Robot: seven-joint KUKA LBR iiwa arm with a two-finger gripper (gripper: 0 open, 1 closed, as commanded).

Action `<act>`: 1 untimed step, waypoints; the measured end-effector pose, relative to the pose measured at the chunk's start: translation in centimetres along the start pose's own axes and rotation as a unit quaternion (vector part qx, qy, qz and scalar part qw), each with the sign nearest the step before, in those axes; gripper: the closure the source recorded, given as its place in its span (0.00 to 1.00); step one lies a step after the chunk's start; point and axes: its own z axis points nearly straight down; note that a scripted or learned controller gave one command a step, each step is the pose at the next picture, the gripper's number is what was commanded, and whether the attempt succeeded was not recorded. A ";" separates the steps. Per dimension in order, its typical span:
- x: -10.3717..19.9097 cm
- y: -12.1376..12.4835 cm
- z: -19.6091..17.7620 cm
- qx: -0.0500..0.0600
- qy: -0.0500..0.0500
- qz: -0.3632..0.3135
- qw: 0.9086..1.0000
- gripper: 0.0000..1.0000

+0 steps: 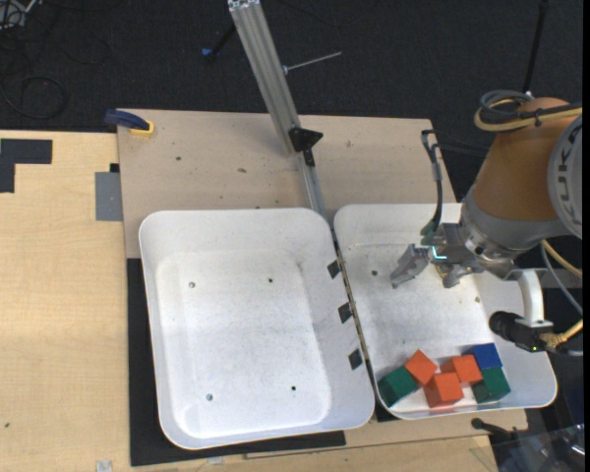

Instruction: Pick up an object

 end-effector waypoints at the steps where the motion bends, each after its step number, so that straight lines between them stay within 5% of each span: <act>1: -0.2 0.1 -0.2 -0.003 0.000 0.002 1.000 0.00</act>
